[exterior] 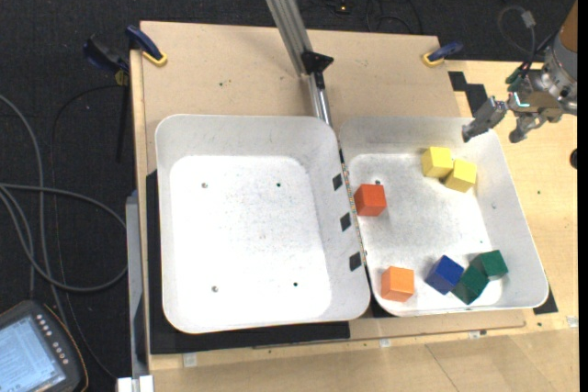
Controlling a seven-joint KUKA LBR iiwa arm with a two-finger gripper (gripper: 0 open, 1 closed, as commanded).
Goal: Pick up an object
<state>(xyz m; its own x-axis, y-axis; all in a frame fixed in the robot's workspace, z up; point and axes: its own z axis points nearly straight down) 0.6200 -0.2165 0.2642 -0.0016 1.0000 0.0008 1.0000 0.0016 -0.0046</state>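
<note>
Over the right bin's far right rim, I see my tool (501, 121) hovering with fingers spread, gripping nothing. Below it in the shallow white right bin (514, 207) lie two yellow blocks (448, 168) touching, a red-orange cube (370, 199), an orange cube (397, 283), a blue cube (446, 274) and two green cubes (482, 275).

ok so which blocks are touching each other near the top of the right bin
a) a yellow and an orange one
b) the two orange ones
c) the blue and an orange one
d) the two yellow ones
d: the two yellow blocks sit pressed together in the upper part of the right bin, while the orange blocks lie apart from each other, one by the left wall, one near the bottom edge.
</note>
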